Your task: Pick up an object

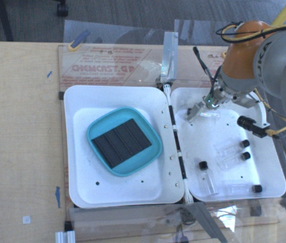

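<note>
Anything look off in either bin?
Nothing spilled or broken. The teal tray sits skewed in the left bin, black slab on it. Clear vials lie scattered in the right bin.

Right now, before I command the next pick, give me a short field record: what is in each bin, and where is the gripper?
left bin: teal square dish carrying a black ribbed slab
right bin: several black-capped clear vials lying on their sides, scattered across the near half
gripper: low over the right bin's far left corner
nearest item: clear plastic piece just beside the gripper
grasp: cannot confirm anything is held
</note>
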### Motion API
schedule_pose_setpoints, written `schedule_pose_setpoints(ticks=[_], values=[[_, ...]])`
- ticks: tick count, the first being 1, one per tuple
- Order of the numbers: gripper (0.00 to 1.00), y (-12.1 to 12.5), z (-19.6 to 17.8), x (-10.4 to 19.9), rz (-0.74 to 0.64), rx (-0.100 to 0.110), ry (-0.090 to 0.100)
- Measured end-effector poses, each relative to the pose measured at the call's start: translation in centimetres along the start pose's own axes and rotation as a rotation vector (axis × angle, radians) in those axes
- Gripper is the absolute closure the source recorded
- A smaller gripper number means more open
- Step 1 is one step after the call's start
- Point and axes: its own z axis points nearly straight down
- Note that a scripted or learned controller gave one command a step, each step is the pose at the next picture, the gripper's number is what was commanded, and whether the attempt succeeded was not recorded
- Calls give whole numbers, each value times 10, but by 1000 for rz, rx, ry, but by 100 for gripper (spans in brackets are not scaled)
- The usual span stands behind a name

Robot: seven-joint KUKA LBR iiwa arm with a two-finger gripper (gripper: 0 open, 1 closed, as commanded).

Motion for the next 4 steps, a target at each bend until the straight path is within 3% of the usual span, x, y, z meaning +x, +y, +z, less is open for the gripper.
schedule_pose_setpoints(ticks=[2,3,4], values=[[0,-6,9,8,-47,-10,-9],[100,-5,-2,7,-45,-15,-10],[100,-6,-17,-12,-14,-8,-8]])
